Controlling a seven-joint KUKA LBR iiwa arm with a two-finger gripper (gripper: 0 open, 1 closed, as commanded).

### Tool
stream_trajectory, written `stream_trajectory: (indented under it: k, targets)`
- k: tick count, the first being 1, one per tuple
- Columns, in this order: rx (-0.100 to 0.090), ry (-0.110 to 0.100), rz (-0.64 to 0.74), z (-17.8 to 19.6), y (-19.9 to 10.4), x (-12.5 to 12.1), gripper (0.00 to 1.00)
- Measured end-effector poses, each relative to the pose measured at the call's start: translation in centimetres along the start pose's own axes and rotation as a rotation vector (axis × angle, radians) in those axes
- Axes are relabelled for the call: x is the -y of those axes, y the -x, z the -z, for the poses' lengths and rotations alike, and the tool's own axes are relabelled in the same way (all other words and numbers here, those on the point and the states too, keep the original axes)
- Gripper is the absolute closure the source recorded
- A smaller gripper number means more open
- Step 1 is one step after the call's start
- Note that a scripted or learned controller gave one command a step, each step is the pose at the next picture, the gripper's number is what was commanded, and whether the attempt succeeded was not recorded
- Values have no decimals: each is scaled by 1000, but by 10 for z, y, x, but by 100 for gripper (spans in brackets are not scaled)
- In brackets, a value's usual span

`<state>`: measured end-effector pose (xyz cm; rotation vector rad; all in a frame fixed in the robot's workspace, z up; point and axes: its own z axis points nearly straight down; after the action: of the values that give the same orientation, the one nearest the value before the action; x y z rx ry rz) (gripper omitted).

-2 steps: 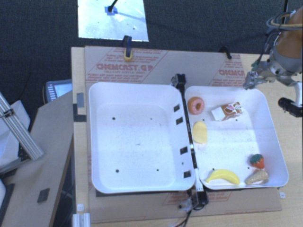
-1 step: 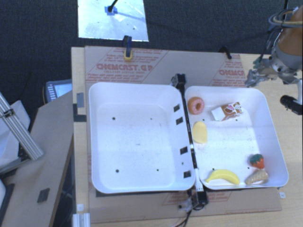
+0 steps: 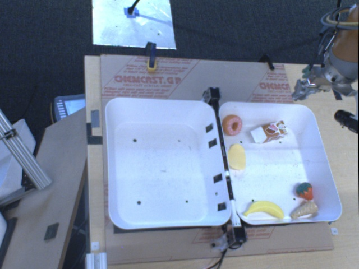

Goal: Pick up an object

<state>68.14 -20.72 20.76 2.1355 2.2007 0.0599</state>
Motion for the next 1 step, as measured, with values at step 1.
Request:
stream_trajectory:
  k: [1]
  targets:
    - [2,5,2,11,1,-2,100]
